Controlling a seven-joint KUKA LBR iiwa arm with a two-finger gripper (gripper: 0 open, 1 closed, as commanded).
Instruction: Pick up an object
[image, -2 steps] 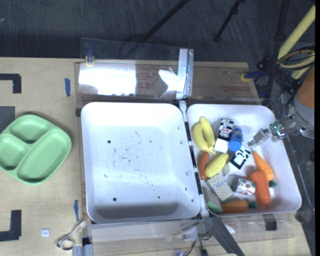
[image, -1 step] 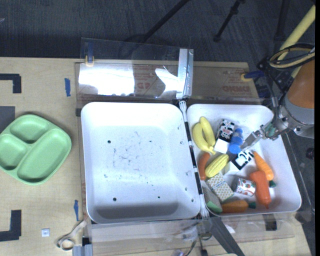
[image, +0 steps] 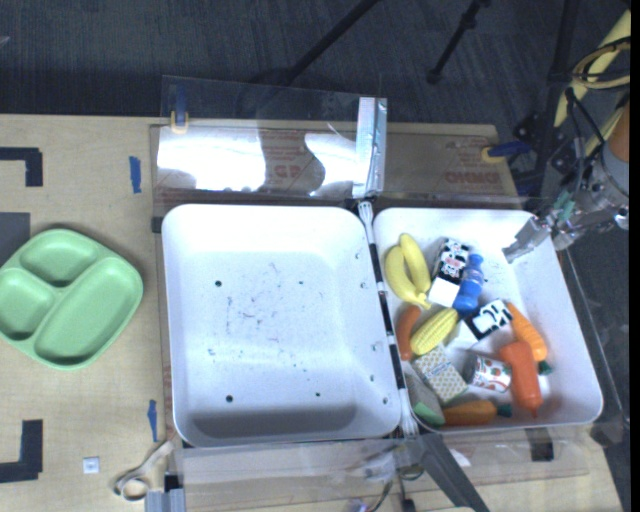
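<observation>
Right bin (image: 575, 330) holds toy clutter; yellow banana (image: 405, 268) at left edge of pile, beside bin divider. Judged light, rigid plastic, smooth, likely slippery; best pinch across narrow mid-body. Gripper (image: 525, 243) hovers over bin's upper right corner, nothing between fingers; open-or-closed state: cannot tell.

Toy food and small packages (image: 470, 330) lie heaped in the right bin (image: 570, 300), bananas (image: 405, 268) leftmost.

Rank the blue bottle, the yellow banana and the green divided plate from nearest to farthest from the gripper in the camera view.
From the gripper:
1. Blue bottle, middle of the right bin.
2. Yellow banana, at that bin's left wall.
3. Green divided plate, on the bench at far left.
</observation>
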